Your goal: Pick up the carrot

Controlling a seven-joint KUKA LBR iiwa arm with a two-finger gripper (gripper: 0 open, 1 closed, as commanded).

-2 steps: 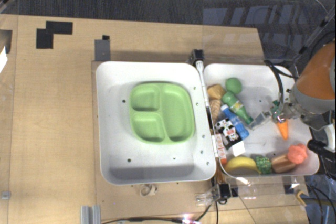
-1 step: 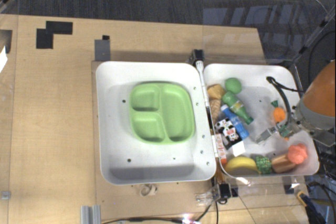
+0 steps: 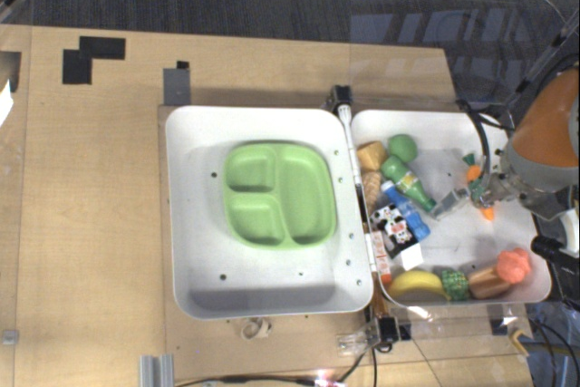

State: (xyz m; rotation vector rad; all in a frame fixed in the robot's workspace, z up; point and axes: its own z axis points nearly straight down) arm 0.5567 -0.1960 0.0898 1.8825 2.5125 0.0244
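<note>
Desk (image 3: 91, 222): a pale wooden top on which two shallow white bins are set side by side.
Left bin (image 3: 195, 285): a green divided tray (image 3: 276, 195) is carried near its middle.
Right bin (image 3: 444, 136): most of the small things are gathered along its left and near edges.
Arm (image 3: 553, 127): grey with an orange band, reaching in from the right over the right bin's far right part.
End effector (image 3: 480, 190): lowered at the right side of the right bin; how far it is parted cannot be told, as the tips are too small and blurred.
Carrot (image 3: 488, 213): what appears to be a small orange piece is seen on the bin floor, just beside the end effector's tip; whether it is touched cannot be told.
Banana (image 3: 415, 284): laid along the near edge of the right bin.
Green bottle (image 3: 406, 179): laid tilted in the bin's left part, near a blue item (image 3: 403, 204).
Pink item (image 3: 514, 266): placed in the near right corner.
</note>
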